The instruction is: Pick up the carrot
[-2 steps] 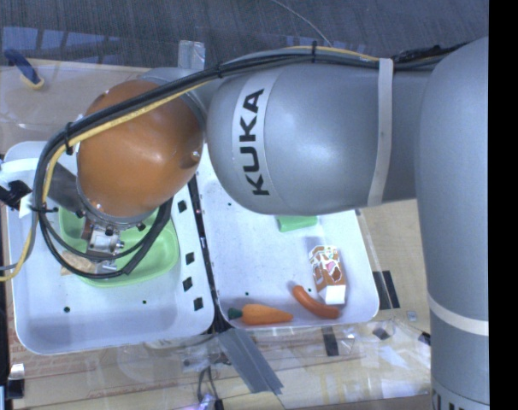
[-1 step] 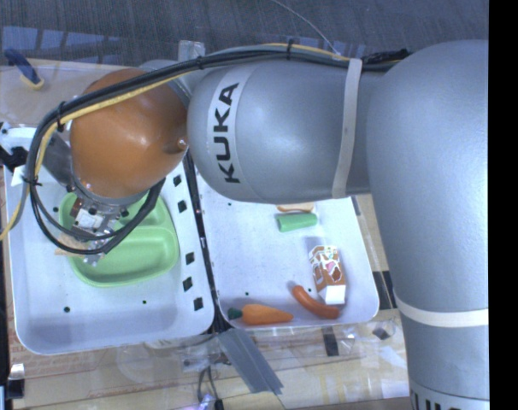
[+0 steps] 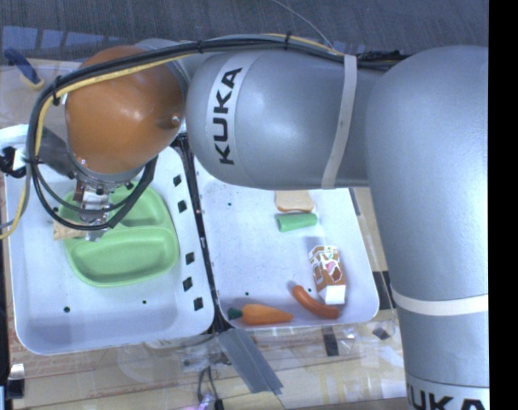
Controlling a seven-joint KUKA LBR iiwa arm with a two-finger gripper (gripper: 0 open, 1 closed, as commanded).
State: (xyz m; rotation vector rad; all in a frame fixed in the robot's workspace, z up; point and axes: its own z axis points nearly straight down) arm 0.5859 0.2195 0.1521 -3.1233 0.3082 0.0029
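Note:
The carrot, orange with a green stub at its left end, lies flat near the front left corner of the right bin. My gripper hangs over the left bin, under the orange wrist band, just above the back rim of a green divided tray. It is far to the left of the carrot. The wrist and cables hide most of the gripper.
In the right bin lie a slice of bread, a green block, a small printed bottle and a sausage. A tan flat piece pokes out beside the tray. The arm's grey body covers the back of both bins.

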